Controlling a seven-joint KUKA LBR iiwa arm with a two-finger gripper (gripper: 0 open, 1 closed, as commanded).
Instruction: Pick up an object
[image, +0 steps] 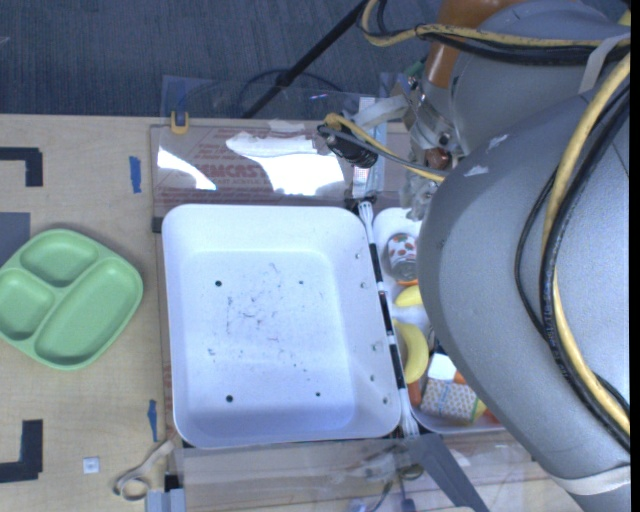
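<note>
The grey arm (530, 250) covers most of the right bin (412, 415), and its bulk hides the gripper. Along that bin's left edge lie a yellow banana (412, 350), a small round white and brown item (402, 252), a patterned box (447, 400) and a bit of orange. The left white bin (272, 320) shows a bare scuffed floor.
A green divided plate (65, 297) sits on the wooden bench at the left. A clear shiny panel (260, 165) stands behind the left bin. Cables (370, 150) hang near the arm's wrist at the top. Blue and black tape marks dot the bench.
</note>
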